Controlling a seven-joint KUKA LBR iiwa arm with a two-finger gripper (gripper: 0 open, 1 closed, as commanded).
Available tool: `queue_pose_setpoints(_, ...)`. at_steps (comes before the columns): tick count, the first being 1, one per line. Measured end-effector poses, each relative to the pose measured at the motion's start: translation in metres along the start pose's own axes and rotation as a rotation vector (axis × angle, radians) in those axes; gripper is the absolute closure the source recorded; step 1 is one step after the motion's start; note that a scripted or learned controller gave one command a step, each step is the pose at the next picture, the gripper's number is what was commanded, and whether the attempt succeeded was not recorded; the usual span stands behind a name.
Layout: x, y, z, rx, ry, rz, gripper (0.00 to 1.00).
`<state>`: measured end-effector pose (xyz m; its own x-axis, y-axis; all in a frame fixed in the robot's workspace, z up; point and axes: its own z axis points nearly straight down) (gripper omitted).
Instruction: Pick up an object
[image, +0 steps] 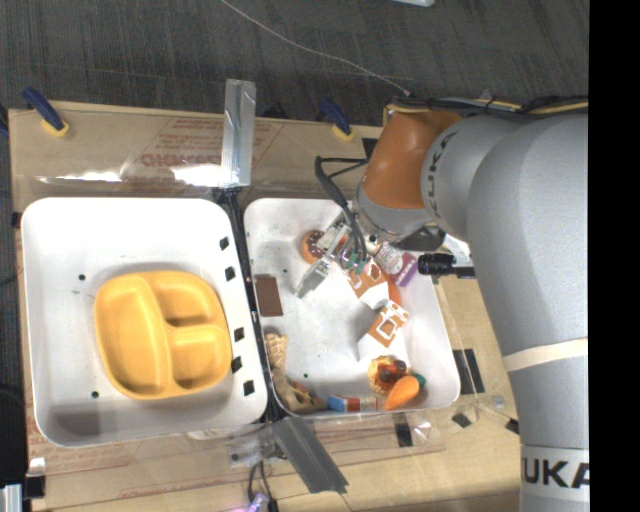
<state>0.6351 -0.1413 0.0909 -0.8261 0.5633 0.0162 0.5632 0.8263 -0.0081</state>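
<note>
The left bin (40, 300) holds a yellow divided tray (160, 331). The right bin (440, 350) holds a brown block (268, 295), an orange carrot toy (401, 391) and small clutter. The jaws (318, 268) hang over its upper middle; whether they grip anything, I cannot tell.

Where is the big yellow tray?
The yellow tray lies in the left bin, near its middle, in the camera view. The gripper is over the right bin.

bins (60, 300): smooth white plastic | tray (160, 330): glossy yellow plastic | arm (520, 200): matt grey
</note>
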Motion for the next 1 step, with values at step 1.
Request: queue_pose_setpoints(1, 0.026, -0.0672, -0.0005, -0.01, -0.014, 0.21, 0.0)
